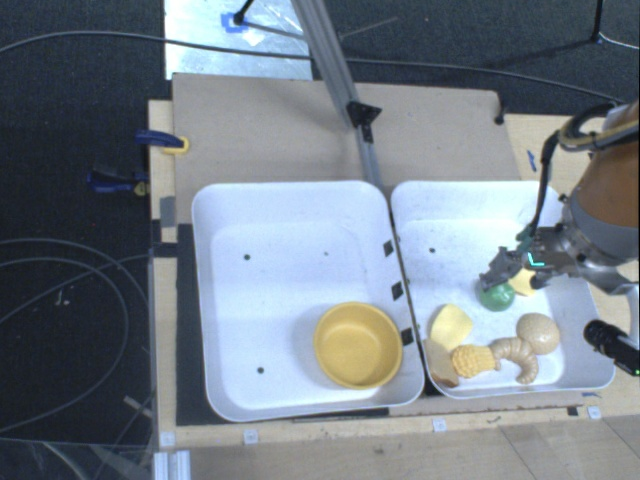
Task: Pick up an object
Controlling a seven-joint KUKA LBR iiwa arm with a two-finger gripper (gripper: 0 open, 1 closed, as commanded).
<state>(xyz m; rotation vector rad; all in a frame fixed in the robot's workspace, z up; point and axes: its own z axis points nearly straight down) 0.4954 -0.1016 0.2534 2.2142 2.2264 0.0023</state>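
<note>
Small green ball [493, 296], round, smooth, looks like plastic or rubber, sits on the floor of the right bin [440, 230], mid-right area, with a small pale yellow piece [522, 286] touching its right side. Gripper [505, 271] is directly over the ball, dark fingers angled down-left, a teal light on its body. Fingertips are close above or at the ball; contact is unclear, and how far the fingers stand apart can't be made out from this angle. Ball isn't visibly between them.

Toward the near edge of the same bin: a pale yellow wedge-like piece [450, 325], a bumpy yellow corn-like toy [472, 360] just beside it, and a beige mushroom-shaped toy [528, 343] with a rounded cap and curved stem, touching the corn toy's right end.

Left bin [260, 213], glossy white plastic, shallow, rounded corners, holds a yellow bowl [357, 344], upright, matte, near its front right corner. Bins are side by side, joined by black clips along the shared rim.

Arm [610, 193] has an orange band over grey. Bins rest on a tan board [260, 128]; dark carpet with cables surrounds it. A grey metal pole [330, 53] slants across the top.
</note>
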